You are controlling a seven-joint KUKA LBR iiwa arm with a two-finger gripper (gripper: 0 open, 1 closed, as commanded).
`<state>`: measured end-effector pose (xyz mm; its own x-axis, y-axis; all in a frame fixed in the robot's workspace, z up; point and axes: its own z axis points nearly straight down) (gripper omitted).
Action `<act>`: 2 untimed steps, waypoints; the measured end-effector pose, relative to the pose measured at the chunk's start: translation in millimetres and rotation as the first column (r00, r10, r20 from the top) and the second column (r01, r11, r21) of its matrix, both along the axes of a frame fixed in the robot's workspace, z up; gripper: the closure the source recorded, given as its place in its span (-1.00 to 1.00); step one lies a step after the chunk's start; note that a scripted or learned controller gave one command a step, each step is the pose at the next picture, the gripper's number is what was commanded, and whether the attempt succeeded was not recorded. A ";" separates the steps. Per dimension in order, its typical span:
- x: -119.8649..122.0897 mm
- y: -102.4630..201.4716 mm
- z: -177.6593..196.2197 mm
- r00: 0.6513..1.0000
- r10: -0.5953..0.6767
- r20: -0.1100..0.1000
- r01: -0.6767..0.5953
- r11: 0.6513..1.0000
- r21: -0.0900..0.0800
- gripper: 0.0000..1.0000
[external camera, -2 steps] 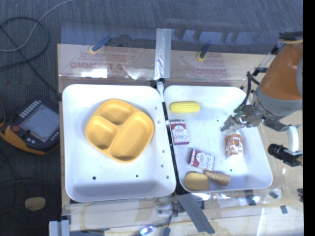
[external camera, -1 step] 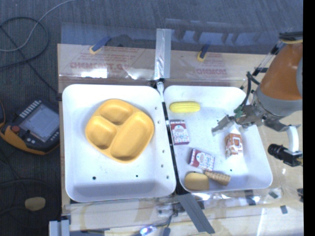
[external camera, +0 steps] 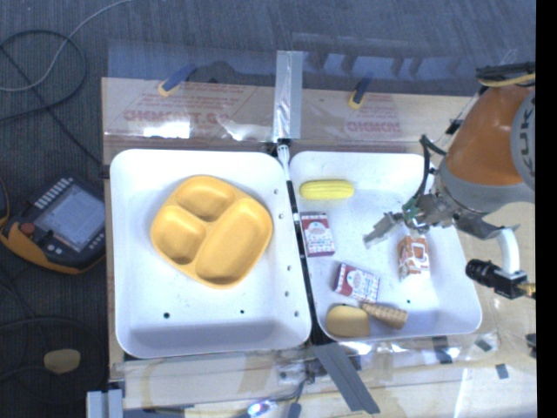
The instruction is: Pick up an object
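Observation:
My gripper (external camera: pixel 399 226) hangs over the right bin (external camera: pixel 452 320), reaching in from the right under the orange-banded arm (external camera: pixel 487 146). Just below and right of it lies a small orange and white packet (external camera: pixel 413 257). Whether they touch is unclear, and nothing is visibly held. A yellow corn cob (external camera: pixel 326 190) rests near the bin's back left. One red and white box (external camera: pixel 317 234) lies by the left wall and another (external camera: pixel 355 281) sits lower down. At the front lie a tan bread roll (external camera: pixel 346 320) and a brown cone (external camera: pixel 385 313).
The left bin (external camera: pixel 139 320) holds a yellow divided plate (external camera: pixel 211 229). A black fitting (external camera: pixel 496 275) sticks out beside the right bin's right wall. On the floor at far left lies an orange hand-held controller (external camera: pixel 57 225).

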<state>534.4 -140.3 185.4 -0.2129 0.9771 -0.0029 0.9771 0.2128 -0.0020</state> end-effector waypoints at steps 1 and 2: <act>11.2 -57.4 -69.6 0.999 0.002 0.039 -0.002 1.000 -0.009 -1.00; 13.9 -57.9 -56.7 0.999 0.003 0.047 -0.002 1.000 -0.011 1.00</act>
<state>548.3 -198.2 128.7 -0.2147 0.9764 -0.0237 0.9756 0.2156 0.0415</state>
